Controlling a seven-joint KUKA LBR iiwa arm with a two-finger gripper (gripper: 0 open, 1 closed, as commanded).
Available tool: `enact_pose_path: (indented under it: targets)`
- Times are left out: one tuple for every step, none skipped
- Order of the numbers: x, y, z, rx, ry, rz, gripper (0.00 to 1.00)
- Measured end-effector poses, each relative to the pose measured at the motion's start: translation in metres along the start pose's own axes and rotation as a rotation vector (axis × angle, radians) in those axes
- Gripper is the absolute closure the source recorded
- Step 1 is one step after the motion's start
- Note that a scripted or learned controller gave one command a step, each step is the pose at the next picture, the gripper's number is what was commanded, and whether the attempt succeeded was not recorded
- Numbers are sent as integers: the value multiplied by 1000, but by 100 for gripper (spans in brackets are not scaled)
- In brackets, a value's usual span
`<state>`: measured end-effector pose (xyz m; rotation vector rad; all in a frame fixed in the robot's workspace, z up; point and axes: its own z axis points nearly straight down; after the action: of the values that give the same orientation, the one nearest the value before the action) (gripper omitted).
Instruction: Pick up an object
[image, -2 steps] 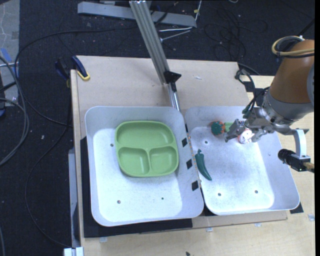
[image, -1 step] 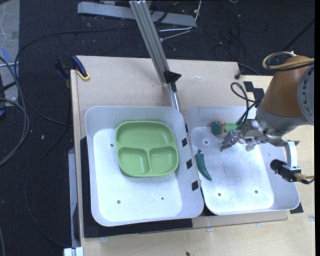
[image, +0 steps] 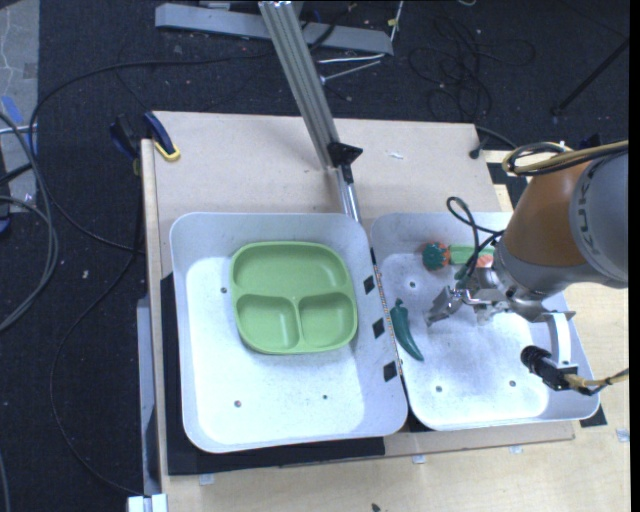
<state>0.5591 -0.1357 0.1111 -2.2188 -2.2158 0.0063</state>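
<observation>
My gripper (image: 462, 304) hangs low over the middle of the right bin (image: 500, 395), open, with nothing between its fingers. A dark green pepper-shaped object (image: 406, 333) lies at the bin's left side, a short way to the left of the gripper and apart from it. At the bin's back, just above the gripper, sit a small teal and red object (image: 433, 255) and a light green piece (image: 463, 255) partly hidden by the wrist cable.
In the left bin (image: 270, 410) lies a light green divided plate (image: 295, 297). A slanted metal rod (image: 310, 95) stands behind the bins. The bench's wooden top (image: 250, 165) extends behind both bins.
</observation>
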Motion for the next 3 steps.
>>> enact_pose_path:
  targets:
    - [0, 2, -14, -7, -1, 0, 100]
    - [1, 6, -57, -12, -2, -3, 100]
    - [-4, 3, -119, -13, -3, -3, 100]
